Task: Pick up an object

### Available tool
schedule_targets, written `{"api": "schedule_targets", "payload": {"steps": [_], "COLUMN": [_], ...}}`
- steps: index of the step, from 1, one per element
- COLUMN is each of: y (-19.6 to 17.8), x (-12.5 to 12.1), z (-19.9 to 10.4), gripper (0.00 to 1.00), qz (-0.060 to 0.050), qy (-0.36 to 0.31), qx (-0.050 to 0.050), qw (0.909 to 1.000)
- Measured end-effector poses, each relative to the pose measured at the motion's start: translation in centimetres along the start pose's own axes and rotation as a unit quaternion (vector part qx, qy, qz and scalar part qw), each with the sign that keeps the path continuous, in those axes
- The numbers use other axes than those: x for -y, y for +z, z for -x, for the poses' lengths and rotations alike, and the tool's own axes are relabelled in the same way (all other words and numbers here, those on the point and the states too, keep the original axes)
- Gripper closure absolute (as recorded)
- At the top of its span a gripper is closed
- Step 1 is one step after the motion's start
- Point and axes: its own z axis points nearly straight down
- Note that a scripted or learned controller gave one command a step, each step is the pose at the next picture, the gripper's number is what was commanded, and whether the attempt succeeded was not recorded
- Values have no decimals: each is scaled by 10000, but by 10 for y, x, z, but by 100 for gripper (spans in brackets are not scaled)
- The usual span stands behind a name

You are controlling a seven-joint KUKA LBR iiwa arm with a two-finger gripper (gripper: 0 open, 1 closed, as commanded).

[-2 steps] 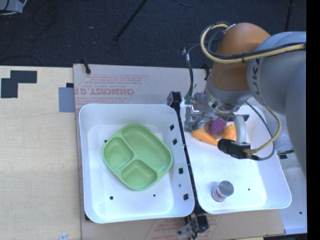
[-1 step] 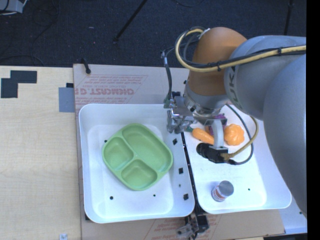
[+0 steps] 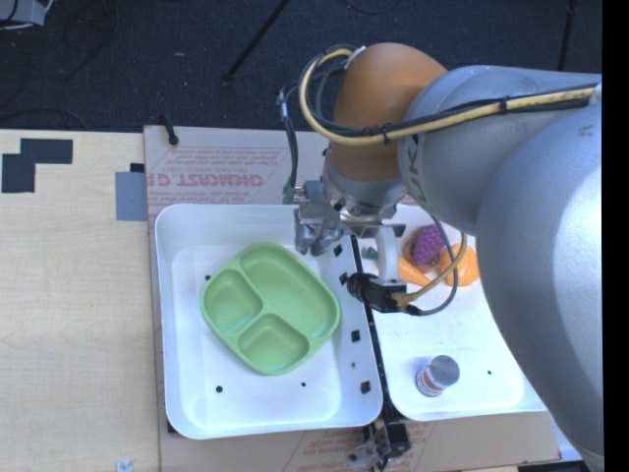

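The gripper [image 3: 316, 232] hangs at upper centre of the frame, over the top right corner of the left bin [image 3: 187, 264], just above the upper edge of the green plate [image 3: 270, 308]. Whether it is wide or narrow I cannot tell; nothing shows between its tips.

Outward from there: one plate, three-sectioned, lies flat in the middle of the left bin. Right of centre, the right bin [image 3: 482, 382] holds one purple fruit [image 3: 428, 246] resting on one orange dish [image 3: 462, 268] near its top, and one small can [image 3: 436, 376] lower down, well apart from them.

By my reading, this is the approach step, with nothing lifted yet. The nearest candidate is the plate. The next move would call for descending onto its rim and closing there, since its flat face offers no hold.
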Motion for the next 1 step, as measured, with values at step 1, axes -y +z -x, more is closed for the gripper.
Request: {"api": "schedule_targets", "payload": {"steps": [1], "y": [0], "x": [1], "z": [2], "gripper": [0], "qz": [-8], "qy": [9], "qx": [10], "qw": [10000]}}
